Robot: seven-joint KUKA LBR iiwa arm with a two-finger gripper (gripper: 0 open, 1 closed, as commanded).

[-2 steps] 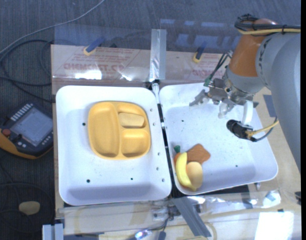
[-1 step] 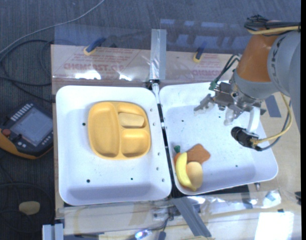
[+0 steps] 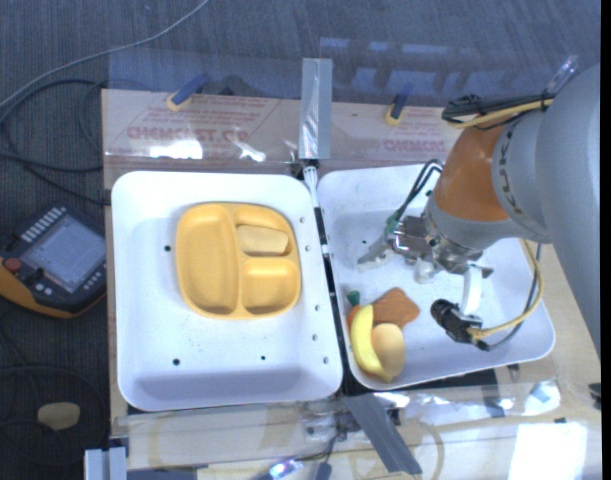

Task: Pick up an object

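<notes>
1. Camera view: KUKA arm (image 3: 545, 168) in from the right, wrist low over the right bin (image 3: 505, 343), orange band just above the wrist.
2. Pincer (image 3: 410, 246) down near the bin floor, in the bin's upper middle. Cannot tell how far open: tips tangled with wrist hardware and too small to separate. Nothing seen held between them.
3. Just below the pincer, a little toward the near edge: a flat orange-brown piece (image 3: 397, 308), lying apart from the tips.
4. Further below and to the left: a banana (image 3: 362, 340) curved along the bin's near-left corner, with a rounded yellow fruit (image 3: 388, 346) touching it. A small green bit (image 3: 353, 296) just above the banana's end.
5. Well to the left of the pincer, in the left bin (image 3: 135, 298): a yellow divided tray (image 3: 225, 263) with a tan block (image 3: 262, 239) in 1 of its compartments.
6. Step in hand, as a judgement: reaching down, before any grasp; no lift yet.
7. Next move, likely: shift toward the near edge, centre over the orange-brown piece or the fruit, then close and raise. Flat piece probably hard to pinch; rounded fruit liable to roll against the banana.
</notes>
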